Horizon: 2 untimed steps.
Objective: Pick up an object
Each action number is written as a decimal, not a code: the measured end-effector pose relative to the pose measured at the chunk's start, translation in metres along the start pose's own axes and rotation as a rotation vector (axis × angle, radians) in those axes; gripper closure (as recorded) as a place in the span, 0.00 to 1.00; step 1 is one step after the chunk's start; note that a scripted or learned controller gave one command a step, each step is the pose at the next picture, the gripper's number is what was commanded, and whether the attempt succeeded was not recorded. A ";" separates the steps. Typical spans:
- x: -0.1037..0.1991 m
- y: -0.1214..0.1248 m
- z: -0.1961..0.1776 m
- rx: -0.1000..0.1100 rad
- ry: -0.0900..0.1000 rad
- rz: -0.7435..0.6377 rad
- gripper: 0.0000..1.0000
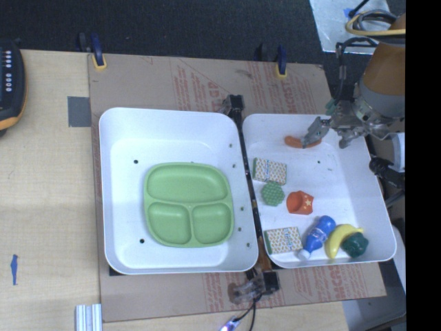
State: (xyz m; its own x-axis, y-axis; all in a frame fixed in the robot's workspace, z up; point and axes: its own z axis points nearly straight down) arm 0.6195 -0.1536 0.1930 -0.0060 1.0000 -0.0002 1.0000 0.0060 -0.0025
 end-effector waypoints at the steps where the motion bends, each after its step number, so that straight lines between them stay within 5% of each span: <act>1: 0.043 -0.052 -0.003 0.002 0.000 0.001 0.00; 2: 0.028 -0.099 0.096 0.003 0.001 0.002 0.00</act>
